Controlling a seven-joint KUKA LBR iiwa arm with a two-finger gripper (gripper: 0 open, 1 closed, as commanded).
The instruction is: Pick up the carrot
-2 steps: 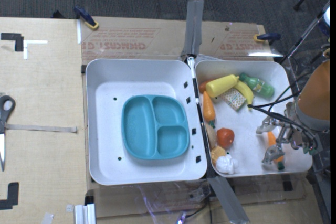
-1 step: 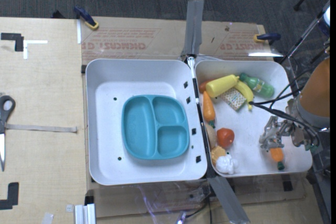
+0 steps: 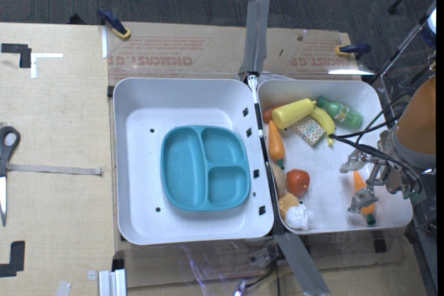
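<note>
The claw [image 3: 362,184] is hanging open over the right bin [image 3: 361,224] near its right wall, its two fingers spread, with a small orange piece [image 3: 359,181] lying between them; whether they are touching it I cannot tell. The carrot [image 3: 276,142] is lying along that bin's left wall, beside a tomato [image 3: 297,181], a yellow bottle [image 3: 293,111], a banana [image 3: 322,123] and a green bottle [image 3: 340,112]. The left bin [image 3: 132,170] is holding a teal divided plate [image 3: 206,168]. Scissors [image 3: 5,163] are resting at the worktop's left edge.
</note>
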